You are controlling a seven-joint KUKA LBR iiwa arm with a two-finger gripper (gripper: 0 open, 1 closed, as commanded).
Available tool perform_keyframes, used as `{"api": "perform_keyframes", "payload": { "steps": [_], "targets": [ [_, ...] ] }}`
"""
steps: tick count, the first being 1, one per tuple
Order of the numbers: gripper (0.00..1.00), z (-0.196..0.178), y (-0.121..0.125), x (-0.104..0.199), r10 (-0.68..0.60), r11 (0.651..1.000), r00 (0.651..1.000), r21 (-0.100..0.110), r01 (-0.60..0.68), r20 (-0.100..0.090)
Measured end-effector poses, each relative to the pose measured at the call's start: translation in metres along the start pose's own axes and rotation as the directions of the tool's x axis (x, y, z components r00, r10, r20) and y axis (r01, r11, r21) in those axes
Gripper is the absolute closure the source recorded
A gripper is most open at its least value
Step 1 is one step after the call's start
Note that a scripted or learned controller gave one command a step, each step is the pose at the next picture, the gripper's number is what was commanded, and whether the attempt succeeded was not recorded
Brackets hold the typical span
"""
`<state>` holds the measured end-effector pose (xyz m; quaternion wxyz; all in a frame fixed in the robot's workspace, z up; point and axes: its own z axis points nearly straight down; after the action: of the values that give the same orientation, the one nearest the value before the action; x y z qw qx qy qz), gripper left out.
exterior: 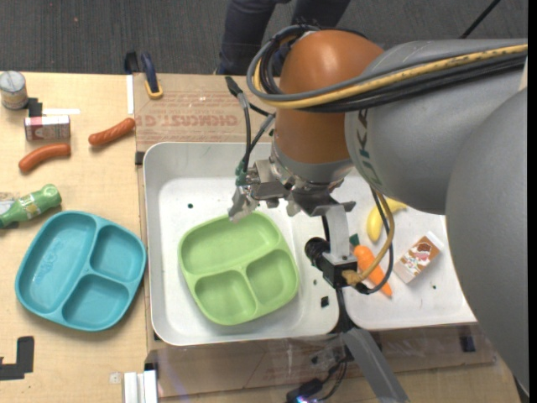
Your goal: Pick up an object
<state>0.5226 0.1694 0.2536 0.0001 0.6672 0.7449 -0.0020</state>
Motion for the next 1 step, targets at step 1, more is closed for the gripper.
{"api": "perform_keyframes", "payload": {
  "steps": [1],
  "targets": [
    [0.0,0.0453,0.032,-0.0435,0.228,0.974,0.974,0.002,-0.228,0.001]
  ]
}}
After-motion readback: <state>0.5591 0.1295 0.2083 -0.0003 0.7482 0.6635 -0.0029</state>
